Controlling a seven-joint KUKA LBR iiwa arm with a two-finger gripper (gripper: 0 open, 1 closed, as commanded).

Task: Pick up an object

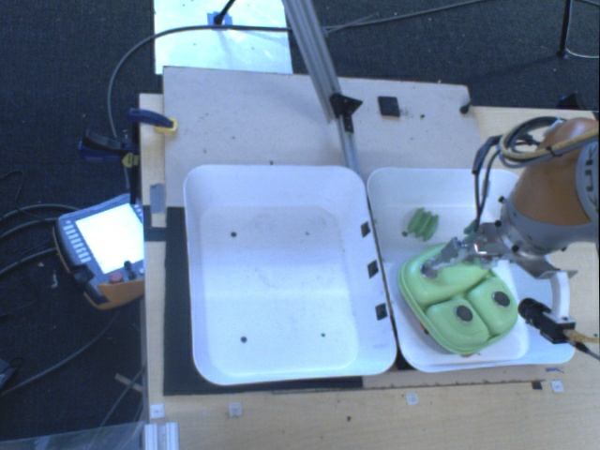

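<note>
A large lime-green moulded object (461,300) with two grey dots lies in the right bin (389,195), towards its near side. A small ribbed green piece (421,223) rests beyond it, nearer the bin's far left. My gripper (450,257) is low over the upper left part of the large green object, touching or nearly touching it. The grey arm with its orange band (553,190) reaches in from the right and covers the bin's right side.
The left bin (202,190) stands beside the right one, their rims meeting at the middle. A slanted metal pole (317,54) crosses the board behind the bins. A teach pendant (101,249) and cables lie on the floor at left.
</note>
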